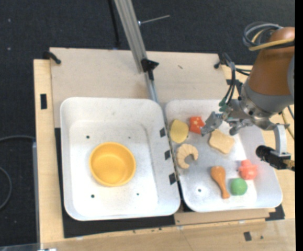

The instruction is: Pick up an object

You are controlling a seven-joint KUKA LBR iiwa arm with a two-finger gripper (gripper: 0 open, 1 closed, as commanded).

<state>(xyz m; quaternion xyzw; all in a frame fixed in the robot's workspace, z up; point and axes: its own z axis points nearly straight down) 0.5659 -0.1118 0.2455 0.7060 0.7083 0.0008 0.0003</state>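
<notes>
Seven items: all lie on the floors of the two bins, so by the look of it nothing has been picked up yet.
Left bin (75,114): carries a yellow bowl (112,164), upright, left of the bin's centre and toward its front edge.
Right bin (269,192): carries six small pieces of toy food.
Near its left edge: a pale yellow lemon-like piece (178,130), with a tan croissant (187,155) just in front of it.
Toward its back edge: a small red-orange piece (195,123), just beside the lemon-like piece.
Centre: a tan slice of bread (221,142), lying flat.
Front right corner: a green ball (238,186) with a pinkish-red piece (248,170) just behind it.
Front edge: an orange drumstick (220,180), just left of the green ball.
Gripper (225,124): hangs over the back half of the right bin, between the red-orange piece and the bread slice, fingers spread apart and clasping nothing.
Likely target: the bread slice or the red-orange piece, both just beside the fingertips; which one cannot be told.
Done: as a judgement, only the approach.
Left: lowering onto one item, closing on it, and lifting it clear of the bin.
</notes>
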